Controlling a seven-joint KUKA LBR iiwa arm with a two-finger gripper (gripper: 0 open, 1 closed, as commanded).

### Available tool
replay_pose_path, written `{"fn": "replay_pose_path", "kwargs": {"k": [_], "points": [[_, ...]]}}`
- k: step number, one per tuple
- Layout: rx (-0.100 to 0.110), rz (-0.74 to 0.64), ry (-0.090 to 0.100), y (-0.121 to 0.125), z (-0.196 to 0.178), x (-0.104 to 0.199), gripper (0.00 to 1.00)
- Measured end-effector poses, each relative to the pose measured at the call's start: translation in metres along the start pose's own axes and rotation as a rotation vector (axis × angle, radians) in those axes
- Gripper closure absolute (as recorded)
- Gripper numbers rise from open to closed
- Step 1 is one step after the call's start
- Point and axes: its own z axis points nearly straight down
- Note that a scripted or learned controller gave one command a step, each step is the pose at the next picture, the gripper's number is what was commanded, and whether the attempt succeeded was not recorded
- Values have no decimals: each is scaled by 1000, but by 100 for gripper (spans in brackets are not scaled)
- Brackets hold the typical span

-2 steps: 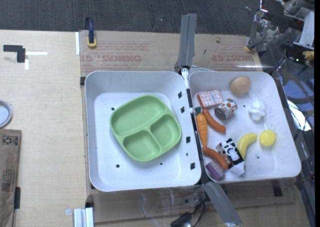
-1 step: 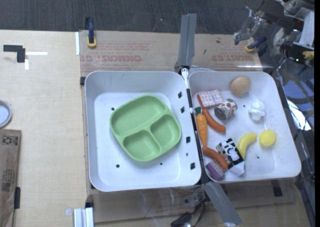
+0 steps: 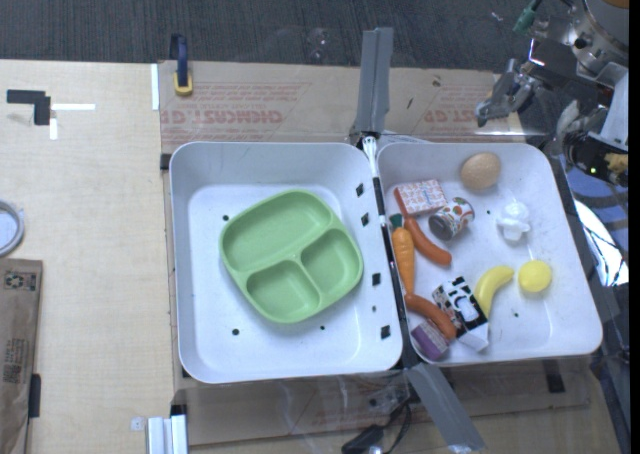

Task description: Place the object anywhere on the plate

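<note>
A light green plate (image 3: 290, 255) with three compartments lies in the left bin (image 3: 200, 342). The right bin (image 3: 560, 332) holds several toy foods: a tan egg (image 3: 480, 170), a pink box (image 3: 420, 196), a small can (image 3: 453, 217), an orange carrot (image 3: 403, 254), a sausage (image 3: 432, 245), a banana (image 3: 492, 287), a yellow lemon (image 3: 535, 276) and a black-and-white carton (image 3: 462, 307). My gripper (image 3: 503, 100) hangs beyond the right bin's far edge, apart from every object, with nothing seen in it.
A white crumpled piece (image 3: 513, 220) lies near the right bin's middle. A grey post (image 3: 375, 82) rises between the bins at the back. A blue-and-yellow clamp (image 3: 180, 64) sits on the cardboard behind the left bin. Cables (image 3: 590, 232) run along the right side.
</note>
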Motion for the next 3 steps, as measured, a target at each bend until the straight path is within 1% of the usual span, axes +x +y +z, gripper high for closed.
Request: {"fn": "replay_pose_path", "kwargs": {"k": [1, 2, 3], "points": [[3, -2, -4, 1, -7, 1, 100], [-1, -100, 0, 42, 37, 70, 100], [0, 117, 0, 76, 144, 95, 100]]}}
